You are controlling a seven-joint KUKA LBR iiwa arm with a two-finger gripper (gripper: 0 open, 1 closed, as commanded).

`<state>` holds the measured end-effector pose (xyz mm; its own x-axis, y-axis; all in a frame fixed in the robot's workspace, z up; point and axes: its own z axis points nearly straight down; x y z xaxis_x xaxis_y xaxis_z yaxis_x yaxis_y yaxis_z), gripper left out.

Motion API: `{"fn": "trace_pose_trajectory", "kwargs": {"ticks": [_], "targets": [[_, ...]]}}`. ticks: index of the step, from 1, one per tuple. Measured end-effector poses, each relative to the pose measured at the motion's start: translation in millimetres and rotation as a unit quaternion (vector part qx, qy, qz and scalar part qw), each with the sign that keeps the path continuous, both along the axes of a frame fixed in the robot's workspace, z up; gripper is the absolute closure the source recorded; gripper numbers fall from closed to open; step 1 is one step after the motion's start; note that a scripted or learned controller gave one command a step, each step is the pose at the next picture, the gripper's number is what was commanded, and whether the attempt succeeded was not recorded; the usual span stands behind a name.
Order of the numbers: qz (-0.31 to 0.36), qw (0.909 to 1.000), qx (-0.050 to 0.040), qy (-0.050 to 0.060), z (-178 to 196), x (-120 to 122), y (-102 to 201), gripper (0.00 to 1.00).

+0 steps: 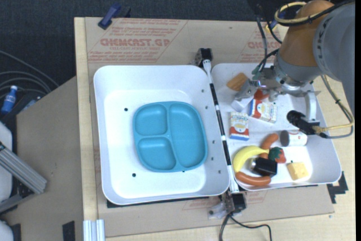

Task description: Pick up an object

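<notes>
Two white bins are seen side by side on the bench. Nearest the camera, at about 6 o'clock in the right bin (334,171), an orange-red sausage (252,179) is laid along the near wall. A small black block (264,166) is set just above it, touching a yellow banana (244,156) at its 9 o'clock. A yellow cheese wedge (298,170) is placed at 3 o'clock of the black block, near the bin's near right corner.

Further in, a shorter red sausage (269,140) is found at 12 o'clock of the banana, with a white cylinder (294,138) just beside it at 3 o'clock. A small carton (239,126) with a red base is seen at 10 o'clock of the red sausage, close to the wall shared by the bins. A white and red packet (264,111) lies beyond it.

In the left bin (107,84) a blue divided plate (169,136) is laid flat near the middle.

Further back, the gripper (264,86) is lowered over the far part of the right bin, just above the white and red packet; whether it is released or clenched cannot be told, and nothing is seen grasped. A tan piece (237,82) is found at its 9 o'clock.

Farthest, a blue clip (110,16) rests at the board's far left corner, at 11 o'clock.
</notes>
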<state>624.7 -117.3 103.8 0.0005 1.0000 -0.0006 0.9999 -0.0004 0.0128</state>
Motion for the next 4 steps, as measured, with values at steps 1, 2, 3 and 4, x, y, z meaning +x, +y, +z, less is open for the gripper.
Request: {"fn": "trace_pose_trajectory", "kwargs": {"ticks": [1, 2, 3, 4], "targets": [[-0.007, 0.9996, 0.0013, 0.028, -9.3, 37.0, 9.4, 0.0], [-0.009, 0.9993, -0.0006, 0.036, -0.7, 33.6, 5.6, 1.0], [-0.007, 0.9996, 0.001, 0.027, 0.7, 37.5, 9.6, 0.0], [0.0, 1.0, -0.0012, 0.005, -15.0, 41.8, 19.2, 0.0]]}}
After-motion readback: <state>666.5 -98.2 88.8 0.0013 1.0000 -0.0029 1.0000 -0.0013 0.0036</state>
